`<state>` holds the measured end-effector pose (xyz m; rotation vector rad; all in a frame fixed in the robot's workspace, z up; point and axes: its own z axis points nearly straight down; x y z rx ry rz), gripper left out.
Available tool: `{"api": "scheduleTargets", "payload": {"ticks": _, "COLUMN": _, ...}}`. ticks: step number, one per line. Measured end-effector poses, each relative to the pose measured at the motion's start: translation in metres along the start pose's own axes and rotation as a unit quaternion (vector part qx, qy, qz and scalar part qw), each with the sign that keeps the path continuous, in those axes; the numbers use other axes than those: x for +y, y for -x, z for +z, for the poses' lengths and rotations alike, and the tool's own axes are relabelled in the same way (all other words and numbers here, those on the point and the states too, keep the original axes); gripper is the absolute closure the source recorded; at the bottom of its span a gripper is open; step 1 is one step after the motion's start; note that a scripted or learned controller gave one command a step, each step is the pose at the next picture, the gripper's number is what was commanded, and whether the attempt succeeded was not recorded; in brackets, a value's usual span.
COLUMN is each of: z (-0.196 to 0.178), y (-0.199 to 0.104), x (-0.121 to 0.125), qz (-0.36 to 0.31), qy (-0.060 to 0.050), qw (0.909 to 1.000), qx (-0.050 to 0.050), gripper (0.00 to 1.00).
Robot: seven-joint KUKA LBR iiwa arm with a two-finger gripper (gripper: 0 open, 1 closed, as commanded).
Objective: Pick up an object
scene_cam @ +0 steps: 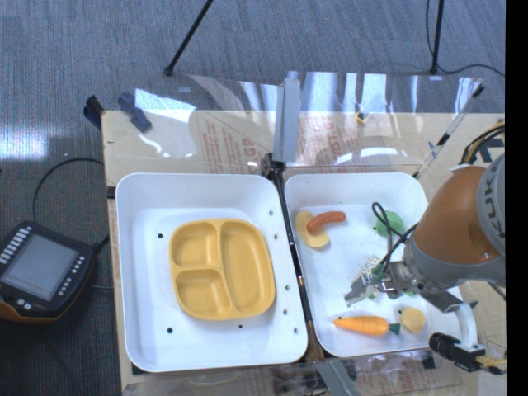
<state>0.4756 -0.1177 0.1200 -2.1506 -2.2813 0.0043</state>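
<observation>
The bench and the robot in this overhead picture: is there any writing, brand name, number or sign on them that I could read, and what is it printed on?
"KU": dark letters on the arm, cut off at the frame's edge.
Red print on the cardboard sheet behind the bins: too blurred and glare-covered to read.
Handheld control pendant on the floor: the screen and buttons show nothing legible.
The yellow divided plate and both white bins carry no text.

The arm hides part of the green toy.

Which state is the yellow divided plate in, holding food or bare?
Bare: the yellow divided plate in the left bin shows all three compartments with nothing in them.
</observation>
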Motion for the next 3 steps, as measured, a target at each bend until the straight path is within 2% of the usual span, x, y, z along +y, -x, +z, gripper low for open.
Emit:
{"api": "scheduleTargets", "payload": {"ticks": 1, "z": 0.037, "y": 0.033, "x": 0.045, "qz": 0.006, "qy": -0.001, "qw": 1.0000, "qx": 0.000, "gripper": 0.00}}
{"api": "scheduleTargets", "payload": {"ticks": 2, "z": 0.031, "y": 0.032, "x": 0.044, "qz": 0.004, "qy": -0.005, "qw": 1.0000, "qx": 0.002, "gripper": 1.00}}
{"api": "scheduleTargets", "payload": {"ticks": 3, "z": 0.004, "y": 0.032, "x": -0.003, "qz": -0.011, "qy": -0.001, "qw": 0.9999, "qx": 0.000, "gripper": 1.00}}
